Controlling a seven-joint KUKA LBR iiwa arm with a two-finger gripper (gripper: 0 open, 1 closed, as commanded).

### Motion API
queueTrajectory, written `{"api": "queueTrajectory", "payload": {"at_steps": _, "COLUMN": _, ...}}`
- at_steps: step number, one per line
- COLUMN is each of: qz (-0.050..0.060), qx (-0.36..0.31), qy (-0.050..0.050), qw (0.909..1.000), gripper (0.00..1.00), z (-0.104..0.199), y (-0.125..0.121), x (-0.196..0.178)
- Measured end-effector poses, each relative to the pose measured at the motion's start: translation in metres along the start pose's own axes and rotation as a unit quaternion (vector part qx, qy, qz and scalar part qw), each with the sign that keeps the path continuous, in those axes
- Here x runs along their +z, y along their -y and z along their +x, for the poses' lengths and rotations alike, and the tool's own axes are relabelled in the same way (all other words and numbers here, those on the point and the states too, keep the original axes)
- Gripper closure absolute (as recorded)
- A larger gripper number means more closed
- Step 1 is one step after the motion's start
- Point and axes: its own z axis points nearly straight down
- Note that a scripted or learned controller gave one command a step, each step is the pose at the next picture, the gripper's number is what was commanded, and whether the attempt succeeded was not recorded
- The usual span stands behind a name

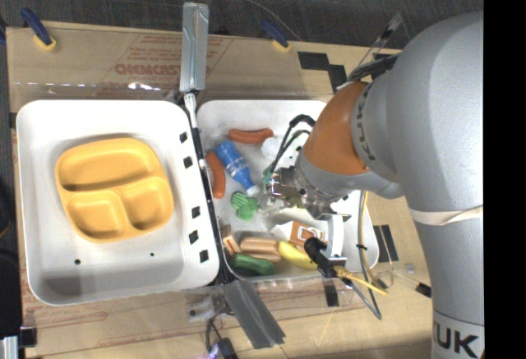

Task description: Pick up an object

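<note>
We are hovering our pincer (275, 187) over the right bin (246, 112), its spread impossible for us to tell, with the green toy (244, 204) lying just to its left beside the blue bottle (235, 164).

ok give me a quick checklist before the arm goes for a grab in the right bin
1. Objects to pick from: ok. The right bin holds a blue bottle, sausage, green piece, hot dog and banana.
2. Gripper above the right bin: ok, near the green piece.
3. Fingers open: cannot tell; the wrist hides them.
4. Anything already held: cannot tell.
5. Items apart enough for a clean grasp: not ok; the hot dog, banana and neighbours crowd together.
6. Yellow tray out of the way: ok, in the left bin.
</note>
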Motion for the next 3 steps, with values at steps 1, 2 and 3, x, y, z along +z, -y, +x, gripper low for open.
{"api": "queueTrajectory", "payload": {"at_steps": 1, "qz": -0.003, "qx": 0.125, "qy": 0.0, "qw": 0.9921, "gripper": 0.0, "z": -0.003, "y": -0.057, "x": 0.005}}
{"api": "queueTrajectory", "payload": {"at_steps": 2, "qz": -0.003, "qx": 0.187, "qy": 0.0, "qw": 0.9823, "gripper": 0.0, "z": -0.063, "y": -0.011, "x": 0.005}}
{"api": "queueTrajectory", "payload": {"at_steps": 3, "qz": -0.003, "qx": 0.327, "qy": -0.001, "qw": 0.9452, "gripper": 0.0, "z": -0.056, "y": -0.054, "x": 0.005}}
